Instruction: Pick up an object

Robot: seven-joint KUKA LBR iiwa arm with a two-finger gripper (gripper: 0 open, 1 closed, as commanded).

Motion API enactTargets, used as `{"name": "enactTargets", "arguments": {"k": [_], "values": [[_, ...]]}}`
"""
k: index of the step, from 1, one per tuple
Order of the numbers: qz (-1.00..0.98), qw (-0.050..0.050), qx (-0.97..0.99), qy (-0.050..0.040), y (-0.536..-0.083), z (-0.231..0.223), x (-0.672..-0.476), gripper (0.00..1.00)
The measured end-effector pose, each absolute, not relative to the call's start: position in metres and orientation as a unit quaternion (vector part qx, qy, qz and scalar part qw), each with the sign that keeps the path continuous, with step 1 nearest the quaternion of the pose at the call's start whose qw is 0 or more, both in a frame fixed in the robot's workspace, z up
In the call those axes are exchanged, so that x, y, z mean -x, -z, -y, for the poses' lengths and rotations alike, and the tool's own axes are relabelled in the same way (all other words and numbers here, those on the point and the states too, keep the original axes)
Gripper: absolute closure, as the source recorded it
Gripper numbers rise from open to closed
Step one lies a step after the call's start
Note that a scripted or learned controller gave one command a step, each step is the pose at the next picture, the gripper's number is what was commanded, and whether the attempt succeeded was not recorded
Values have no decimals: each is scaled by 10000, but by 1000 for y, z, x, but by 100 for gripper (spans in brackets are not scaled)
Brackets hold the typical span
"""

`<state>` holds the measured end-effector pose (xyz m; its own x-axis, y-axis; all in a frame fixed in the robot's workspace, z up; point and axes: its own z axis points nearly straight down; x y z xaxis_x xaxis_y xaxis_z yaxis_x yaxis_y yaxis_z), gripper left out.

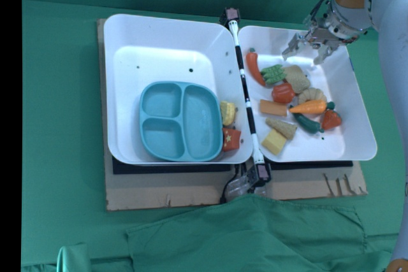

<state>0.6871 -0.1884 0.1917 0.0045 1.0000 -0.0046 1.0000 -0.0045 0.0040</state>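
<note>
Right now the gripper (309,48) hangs over the far end of the right bin (357,130), its fingers spread apart with nothing between them. The toy food it could go for lies below and toward the near side of the bin: the green vegetable (273,74) and the tan lumpy piece (296,78) sit closest, just down and to the left of the open jaws as the camera sees it.

A red chili (254,67) lies along the divider side, its long axis running slantwise down the bin's left wall, so that one is hemmed in by the rim. Further toward the near edge, the carrot (309,107) lies roughly crosswise, touching the red tomato-like piece (283,93) cluster's neighbours, and the pile is tight there.

Judging by the layout, the tan piece looks the easiest target: it is nearest the jaws, with bare white floor to its right for a finger to drop into. The green vegetable presses against it on the left, which could crowd the other finger.

Over in the left bin (127,35), the blue divided plate (178,120) sits well apart from all this.
</note>
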Motion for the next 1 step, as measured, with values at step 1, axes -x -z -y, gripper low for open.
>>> {"name": "enactTargets", "arguments": {"k": [1], "values": [[-7057,31,-7085,1,-191,188,-687,0]]}}
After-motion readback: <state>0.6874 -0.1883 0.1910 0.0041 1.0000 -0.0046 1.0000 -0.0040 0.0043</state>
